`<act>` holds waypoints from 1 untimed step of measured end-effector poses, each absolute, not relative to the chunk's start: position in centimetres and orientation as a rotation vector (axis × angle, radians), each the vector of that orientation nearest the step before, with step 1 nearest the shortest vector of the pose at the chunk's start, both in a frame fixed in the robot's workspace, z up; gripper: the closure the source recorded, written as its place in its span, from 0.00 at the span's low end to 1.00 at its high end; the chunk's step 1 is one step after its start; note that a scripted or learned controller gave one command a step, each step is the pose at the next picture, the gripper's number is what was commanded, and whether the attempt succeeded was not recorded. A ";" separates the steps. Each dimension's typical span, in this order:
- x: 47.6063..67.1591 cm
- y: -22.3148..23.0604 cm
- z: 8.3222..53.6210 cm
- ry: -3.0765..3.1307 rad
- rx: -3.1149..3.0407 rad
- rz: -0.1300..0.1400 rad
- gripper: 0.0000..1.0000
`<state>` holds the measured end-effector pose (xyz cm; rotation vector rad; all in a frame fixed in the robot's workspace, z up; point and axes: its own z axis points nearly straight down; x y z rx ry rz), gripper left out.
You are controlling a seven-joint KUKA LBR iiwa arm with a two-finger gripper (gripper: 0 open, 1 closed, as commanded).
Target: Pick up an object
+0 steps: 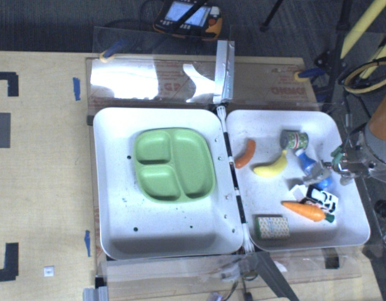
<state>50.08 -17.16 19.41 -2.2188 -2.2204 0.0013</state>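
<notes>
You are looking at the approach step: the gripper [344, 165] is hovering at the right edge of the frame over the right bin [356, 234], and you cannot tell its state. The banana [271, 167], carrot [304, 211] and can [295, 140] are lying there ungrasped; next it needs lowering onto one.

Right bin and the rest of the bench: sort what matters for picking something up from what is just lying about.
For the pick:
gripper
banana
carrot
sausage
can
blue bottle
sponge
right bin

Lying about:
green tray
left bin
pendant
blue tape
</notes>
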 end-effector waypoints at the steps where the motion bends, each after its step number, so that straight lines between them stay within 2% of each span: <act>1: 55.1 -17.7 11.6 -2.126 -2.341 -0.019 0.00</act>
